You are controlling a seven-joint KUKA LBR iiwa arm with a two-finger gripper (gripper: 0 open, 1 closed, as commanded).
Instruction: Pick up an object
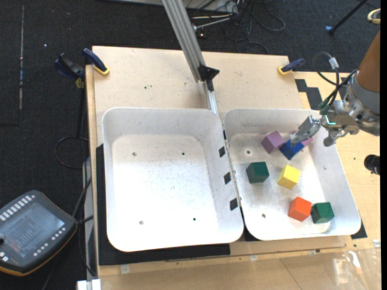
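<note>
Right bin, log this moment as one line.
gripper over blue block | purple block beside it | right bin holds six blocks | nothing lifted

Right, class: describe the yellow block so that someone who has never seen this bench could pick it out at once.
Start at the right-hand white bin, the one that holds all the blocks. Near its middle lies the yellow block, just right of a dark green block and up-left of an orange block. It is the one yellow thing in the bin.

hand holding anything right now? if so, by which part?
Cannot be told. The hand sits low over the blue block, next to the purple block, but the view doesn't show the block between its fingers.
</note>
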